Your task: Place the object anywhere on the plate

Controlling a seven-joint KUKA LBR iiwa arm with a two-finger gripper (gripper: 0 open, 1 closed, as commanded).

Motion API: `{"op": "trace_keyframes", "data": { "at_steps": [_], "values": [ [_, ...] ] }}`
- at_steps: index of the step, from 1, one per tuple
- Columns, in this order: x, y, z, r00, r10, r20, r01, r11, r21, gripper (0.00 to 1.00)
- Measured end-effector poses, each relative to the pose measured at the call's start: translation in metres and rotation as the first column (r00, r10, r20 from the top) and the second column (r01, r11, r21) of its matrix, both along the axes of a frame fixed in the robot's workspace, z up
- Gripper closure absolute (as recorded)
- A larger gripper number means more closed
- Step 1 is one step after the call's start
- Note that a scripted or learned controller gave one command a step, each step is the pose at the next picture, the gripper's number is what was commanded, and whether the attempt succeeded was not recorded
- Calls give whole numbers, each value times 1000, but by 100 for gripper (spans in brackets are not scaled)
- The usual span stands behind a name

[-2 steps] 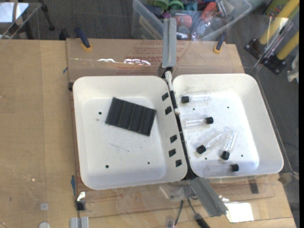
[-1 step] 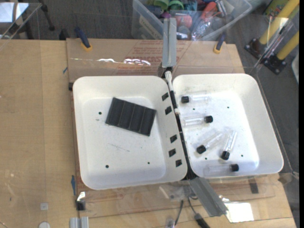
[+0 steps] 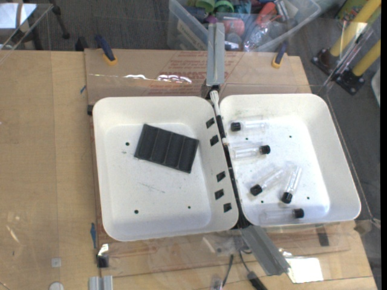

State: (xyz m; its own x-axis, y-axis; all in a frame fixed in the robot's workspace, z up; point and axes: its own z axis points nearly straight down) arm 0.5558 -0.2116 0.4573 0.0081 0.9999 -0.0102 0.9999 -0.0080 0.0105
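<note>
A black ridged plate (image 3: 166,148) lies flat in the left white bin (image 3: 112,222), slightly turned, toward the bin's upper middle. Several clear vials with black caps lie scattered in the right white bin (image 3: 329,122). One vial (image 3: 248,126) is near the top left of that bin, with another vial (image 3: 249,151) just below it. A pair of vials (image 3: 266,181) (image 3: 291,183) lies in the middle of the bin. One more vial (image 3: 279,212) rests against the front wall.
Small black markers (image 3: 220,175) line the ridge where the two bins meet. A grey metal bar (image 3: 215,53) stands behind the bins. A clear tote of colourful items (image 3: 242,5) is at the back. Clamps (image 3: 107,54) hold the cardboard base.
</note>
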Motion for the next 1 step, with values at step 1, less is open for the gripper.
{"op": "trace_keyframes", "data": {
  "at_steps": [1],
  "values": [
    [-2, -9, -22, 968, 252, -11, -252, 968, 10, 100]
  ]
}}
